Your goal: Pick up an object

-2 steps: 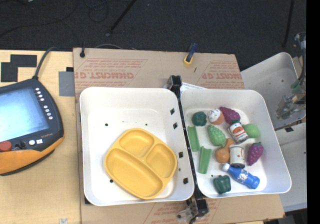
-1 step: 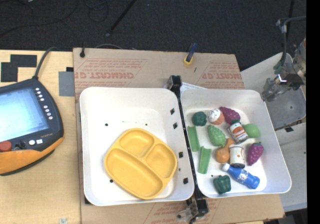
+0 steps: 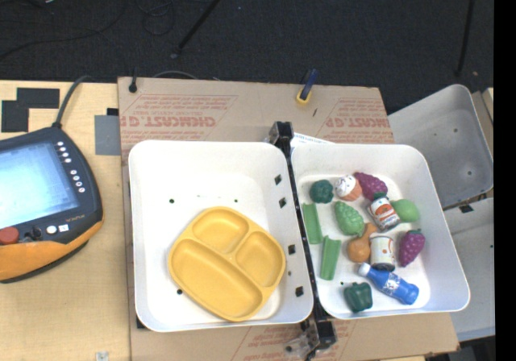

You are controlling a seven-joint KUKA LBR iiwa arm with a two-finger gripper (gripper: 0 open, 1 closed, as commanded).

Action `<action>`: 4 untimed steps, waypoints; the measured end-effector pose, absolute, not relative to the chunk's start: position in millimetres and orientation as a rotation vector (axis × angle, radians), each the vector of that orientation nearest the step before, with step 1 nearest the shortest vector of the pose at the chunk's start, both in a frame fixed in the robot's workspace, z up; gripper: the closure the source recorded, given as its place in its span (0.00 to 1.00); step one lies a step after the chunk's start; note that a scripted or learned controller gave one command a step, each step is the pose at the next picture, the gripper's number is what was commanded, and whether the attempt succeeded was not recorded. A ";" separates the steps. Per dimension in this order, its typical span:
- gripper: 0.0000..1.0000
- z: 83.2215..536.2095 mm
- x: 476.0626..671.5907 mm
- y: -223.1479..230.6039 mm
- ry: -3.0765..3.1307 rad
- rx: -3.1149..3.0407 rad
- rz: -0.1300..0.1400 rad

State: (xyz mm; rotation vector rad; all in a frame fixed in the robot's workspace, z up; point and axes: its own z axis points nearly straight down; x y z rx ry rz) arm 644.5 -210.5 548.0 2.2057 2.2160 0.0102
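The right bin holds a crowd of small toy foods; the left bin holds a yellow tray with 3 compartments. Both sit on cardboard on the worktop, with a pendant at the far left. No arm reaches over the bins at this moment, so I cannot tell the state of the end effector.

The easiest pick is probably the blue bottle, near the front of the right bin. It lies on its side, long axis running left-far to right-near, white cap end toward the left, close to a dark green pepper. It looks like hard, light plastic, stiff and likely slick, so a hold across the middle of its body, fingers closing at right angles to the long axis, would suit; a grip near the cap could let it swivel.

2 green sticks lie by the bin's left wall, long axes running near to far, roughly parallel. They are slim and light, but the wall crowds the left one.

The rest, 2 purple grapes, 2 cans, a pear and leafy greens, touch one another, so fingers risk nudging neighbours.
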 end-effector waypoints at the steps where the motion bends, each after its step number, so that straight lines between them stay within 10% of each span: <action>1: 1.00 394.0 643.1 -211.7 2.234 2.233 -0.013; 2: 1.00 542.0 644.3 -211.1 2.219 2.206 0.009; 4: 1.00 204.8 609.7 -167.7 2.230 2.237 -0.014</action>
